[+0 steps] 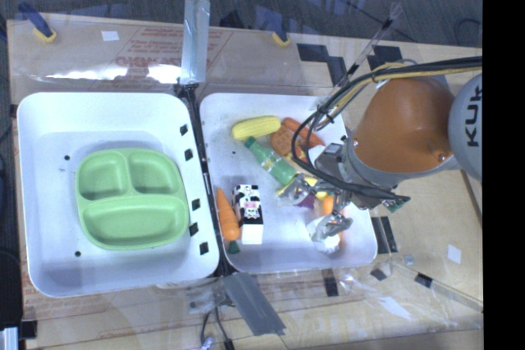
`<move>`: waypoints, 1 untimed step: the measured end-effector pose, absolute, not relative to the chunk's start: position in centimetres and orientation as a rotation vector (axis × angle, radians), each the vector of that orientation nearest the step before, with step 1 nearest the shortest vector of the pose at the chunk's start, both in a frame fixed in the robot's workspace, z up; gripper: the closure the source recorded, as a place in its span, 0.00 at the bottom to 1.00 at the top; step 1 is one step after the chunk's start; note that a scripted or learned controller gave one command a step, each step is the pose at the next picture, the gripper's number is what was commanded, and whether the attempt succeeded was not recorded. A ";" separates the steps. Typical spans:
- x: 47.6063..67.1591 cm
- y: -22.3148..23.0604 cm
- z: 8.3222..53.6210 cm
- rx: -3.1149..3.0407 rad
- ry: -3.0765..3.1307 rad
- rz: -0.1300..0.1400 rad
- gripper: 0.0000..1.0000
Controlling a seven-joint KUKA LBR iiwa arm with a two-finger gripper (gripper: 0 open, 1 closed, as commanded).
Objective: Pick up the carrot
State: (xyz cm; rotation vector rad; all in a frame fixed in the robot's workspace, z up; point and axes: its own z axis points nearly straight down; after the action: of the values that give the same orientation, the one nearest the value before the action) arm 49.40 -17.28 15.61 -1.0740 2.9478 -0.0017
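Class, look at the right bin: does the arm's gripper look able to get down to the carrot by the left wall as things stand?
Probably yes. The carrot lies uncovered from above, but it sits tight between the bin's left wall and the cow-patterned carton, leaving little room for fingers. The gripper is across the bin.

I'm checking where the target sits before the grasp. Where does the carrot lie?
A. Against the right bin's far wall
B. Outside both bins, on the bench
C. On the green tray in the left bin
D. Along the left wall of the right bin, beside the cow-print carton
D: the carrot lies along the right bin's left wall, just left of the cow-print carton.
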 end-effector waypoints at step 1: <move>48.5 -20.7 9.1 -1.082 2.949 0.003 0.00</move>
State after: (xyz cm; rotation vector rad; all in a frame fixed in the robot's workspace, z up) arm 48.49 -20.69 9.10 -1.0820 2.9491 0.0027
